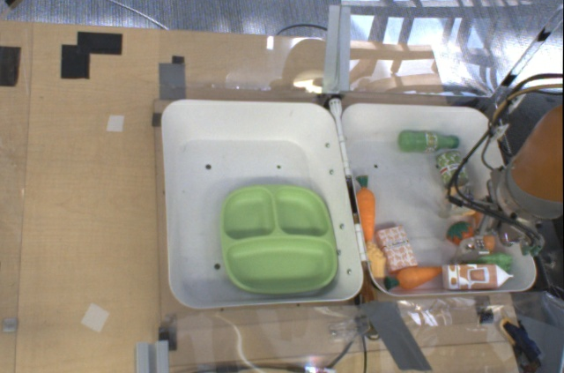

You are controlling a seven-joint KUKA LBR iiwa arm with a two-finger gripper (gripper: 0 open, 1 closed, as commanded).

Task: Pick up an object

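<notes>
The right bin (pixel 388 120) holds several toy foods. A green bottle (pixel 427 140) lies at its back, with a green patterned packet (pixel 448 161) just beside it. A carrot (pixel 366 208) lies along the left wall, next to a pink box (pixel 397 246). At the front lie a second carrot (pixel 417 277) and a white and orange bottle (pixel 476 276). My gripper (pixel 483 228) hangs low over the bin's right side, above a small orange and green toy (pixel 459 231). The wrist and cables hide what lies beneath it.
The left bin (pixel 185 186) bears a green divided plate (pixel 278 237) at its front. A metal divider (pixel 337 54) rises behind the wall where the bins meet. The arm's orange band (pixel 539 164) overhangs the right bin's right rim. Wooden bench top extends left.
</notes>
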